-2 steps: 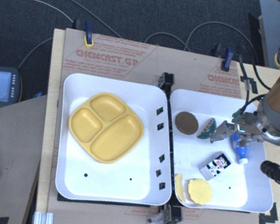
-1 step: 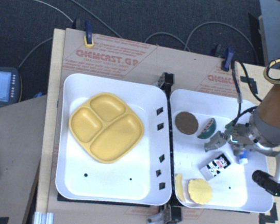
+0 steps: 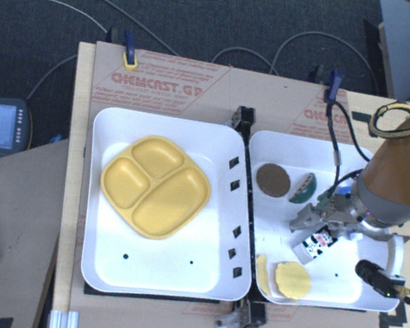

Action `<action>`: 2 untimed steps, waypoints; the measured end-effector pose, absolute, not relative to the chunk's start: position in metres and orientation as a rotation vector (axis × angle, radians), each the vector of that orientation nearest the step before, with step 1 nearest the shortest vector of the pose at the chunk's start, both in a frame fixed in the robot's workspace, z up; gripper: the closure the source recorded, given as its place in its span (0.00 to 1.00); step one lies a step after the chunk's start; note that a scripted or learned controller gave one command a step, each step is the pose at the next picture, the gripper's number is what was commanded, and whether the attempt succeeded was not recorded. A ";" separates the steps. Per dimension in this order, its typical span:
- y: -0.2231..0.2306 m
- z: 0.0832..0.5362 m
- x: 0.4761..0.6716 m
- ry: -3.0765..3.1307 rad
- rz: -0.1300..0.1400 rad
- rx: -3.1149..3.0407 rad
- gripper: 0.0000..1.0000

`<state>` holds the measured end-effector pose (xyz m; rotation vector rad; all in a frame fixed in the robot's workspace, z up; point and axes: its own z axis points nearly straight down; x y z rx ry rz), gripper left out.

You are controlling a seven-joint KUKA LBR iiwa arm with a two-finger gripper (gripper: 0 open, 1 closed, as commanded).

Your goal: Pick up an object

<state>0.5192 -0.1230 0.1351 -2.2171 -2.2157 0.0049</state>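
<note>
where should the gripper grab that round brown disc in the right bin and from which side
The brown disc lies flat, so its rim is the part to pinch, coming straight down from above. I'd set the fingers on its upper and lower edges: the watermelon slice crowds its right side, while the white bin floor below it is open.

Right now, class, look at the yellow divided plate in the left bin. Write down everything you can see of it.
The yellow divided plate looks like smooth moulded plastic, roughly square with rounded corners and turned diamond-wise. Raised ridges split it into three compartments: two smaller ones towards its upper left and one larger towards its lower right. It lies flat, right side up, on the floor of the left bin, in the upper-left part. Nothing rests in it, and nothing but the bin touches it.
</note>
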 end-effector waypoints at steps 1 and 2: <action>-0.126 0.107 0.525 -2.232 -0.013 -2.235 0.00; -0.128 0.119 0.527 -2.237 -0.016 -2.245 1.00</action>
